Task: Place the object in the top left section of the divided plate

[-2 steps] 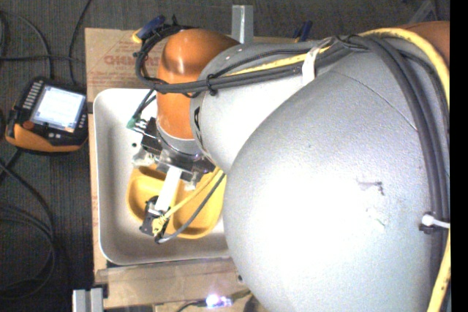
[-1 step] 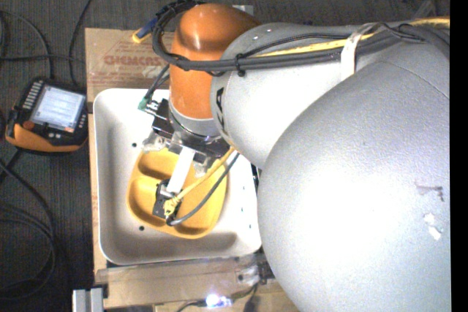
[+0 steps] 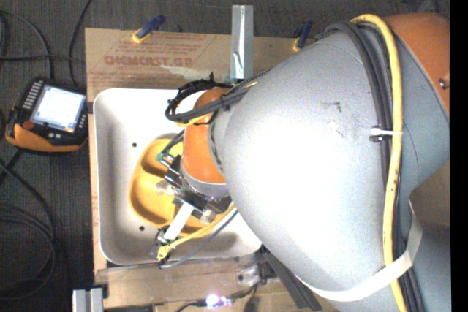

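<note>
A yellow divided plate lies in the left white bin. The arm's wrist, with its orange band, covers most of the plate's right side. My gripper hangs low over the plate's middle, and its tip is hidden under the wrist and cables. A small greenish patch shows at the plate's upper rim beside the wrist; I cannot tell what it is. Nothing is visibly held.
The big grey arm body fills the right half of the view and hides the right bin. A teach pendant lies on the floor at the left. A cardboard sheet with clamps sits behind the bin.
</note>
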`<state>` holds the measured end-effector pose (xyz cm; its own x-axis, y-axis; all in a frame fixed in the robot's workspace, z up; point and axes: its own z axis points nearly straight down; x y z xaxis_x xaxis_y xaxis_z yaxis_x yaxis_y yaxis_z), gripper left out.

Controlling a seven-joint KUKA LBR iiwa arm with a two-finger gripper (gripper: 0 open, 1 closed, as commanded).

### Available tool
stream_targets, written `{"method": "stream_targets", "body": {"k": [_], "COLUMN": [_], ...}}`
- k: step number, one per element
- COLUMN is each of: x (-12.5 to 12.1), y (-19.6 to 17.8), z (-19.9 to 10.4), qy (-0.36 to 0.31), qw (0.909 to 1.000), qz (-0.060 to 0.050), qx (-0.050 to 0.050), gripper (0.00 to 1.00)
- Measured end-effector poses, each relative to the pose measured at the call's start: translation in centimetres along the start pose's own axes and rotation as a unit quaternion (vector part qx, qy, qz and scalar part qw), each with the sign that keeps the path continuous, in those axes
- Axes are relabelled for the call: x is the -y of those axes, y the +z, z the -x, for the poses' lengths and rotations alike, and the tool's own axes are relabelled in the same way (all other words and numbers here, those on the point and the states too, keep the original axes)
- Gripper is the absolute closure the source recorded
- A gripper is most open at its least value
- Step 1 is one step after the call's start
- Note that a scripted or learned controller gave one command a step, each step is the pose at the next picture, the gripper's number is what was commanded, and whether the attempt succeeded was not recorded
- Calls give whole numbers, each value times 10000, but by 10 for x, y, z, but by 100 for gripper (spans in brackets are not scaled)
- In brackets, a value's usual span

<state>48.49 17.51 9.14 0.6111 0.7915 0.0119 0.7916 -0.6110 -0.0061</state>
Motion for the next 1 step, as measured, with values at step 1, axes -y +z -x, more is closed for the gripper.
{"method": "stream_targets", "body": {"k": [1], "x": [25], "y": [1], "z": [-49], "qy": [814], "qw": [9966], "qz": [78], "qx": [43], "gripper": [0]}}
